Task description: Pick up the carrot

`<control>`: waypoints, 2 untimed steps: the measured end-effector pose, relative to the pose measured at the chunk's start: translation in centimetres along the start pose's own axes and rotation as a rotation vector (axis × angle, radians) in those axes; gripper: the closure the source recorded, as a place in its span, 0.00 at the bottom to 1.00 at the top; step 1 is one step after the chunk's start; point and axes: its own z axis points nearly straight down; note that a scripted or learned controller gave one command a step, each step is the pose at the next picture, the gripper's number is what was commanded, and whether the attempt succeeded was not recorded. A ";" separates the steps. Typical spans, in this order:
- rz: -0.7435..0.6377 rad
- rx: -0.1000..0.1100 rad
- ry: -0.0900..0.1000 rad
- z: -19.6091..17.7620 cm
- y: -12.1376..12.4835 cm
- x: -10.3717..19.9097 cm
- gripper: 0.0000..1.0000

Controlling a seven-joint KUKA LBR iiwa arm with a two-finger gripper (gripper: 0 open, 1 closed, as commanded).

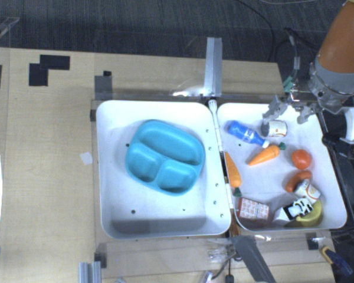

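Two shallow white bins sit side by side in the camera view. The left bin (106,217) holds a blue divided tray (164,156); the right bin (336,175) holds the clutter. The carrot (264,155) lies near the middle of the right bin, tilted, with its thick end up toward the right and its tip pointing down-left. A second orange piece (232,171), possibly another carrot, rests along the divider at the bin's left wall. A blue bottle (246,132) lies just up-left of the carrot, and a small white can (277,128) sits just above its thick end. To the right are a tomato (301,158), and lower down a small carton (253,209) and a banana (310,216).

The arm enters from the right, and the gripper (290,107) hangs over the bin's upper part, above and a little right of the carrot. Its fingers look spread, one toward the white can and one off to the right, though the slant makes the gap hard to judge; nothing sits between them.

By this reading the step in hand is the approach: the carrot is untouched. The next move calls for shifting down-left over the carrot's middle, turning the fingers across its long axis, and descending without nudging the can or the bottle.
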 end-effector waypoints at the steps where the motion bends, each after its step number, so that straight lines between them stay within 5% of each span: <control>1: -0.081 0.001 0.001 16.7 -3.1 -0.9 0.00; 2: -0.332 -0.007 -0.002 18.5 1.6 -4.6 0.00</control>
